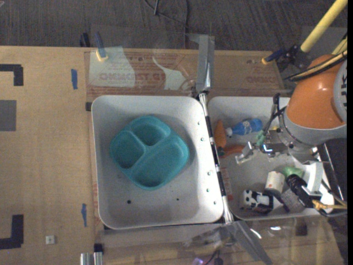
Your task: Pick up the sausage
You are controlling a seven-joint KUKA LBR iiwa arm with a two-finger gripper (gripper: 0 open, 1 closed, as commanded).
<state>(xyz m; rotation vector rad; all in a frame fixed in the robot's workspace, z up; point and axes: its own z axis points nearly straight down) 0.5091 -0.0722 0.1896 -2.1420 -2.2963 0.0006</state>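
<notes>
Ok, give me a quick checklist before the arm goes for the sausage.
1. Sausage in view in the right bin: ok.
2. Claw over the right bin, near the sausage: ok.
3. Claw open: cannot tell.
4. Sausage free of neighbours: not ok, the orange carrot lies right beside it.
5. Blue bottle clear of the approach: cannot tell.
6. Sausage already gripped: cannot tell.

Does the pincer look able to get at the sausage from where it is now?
Probably yes: the pincer hangs just right of the sausage in the right bin. The blue bottle lies close behind, which could crowd it.
</notes>
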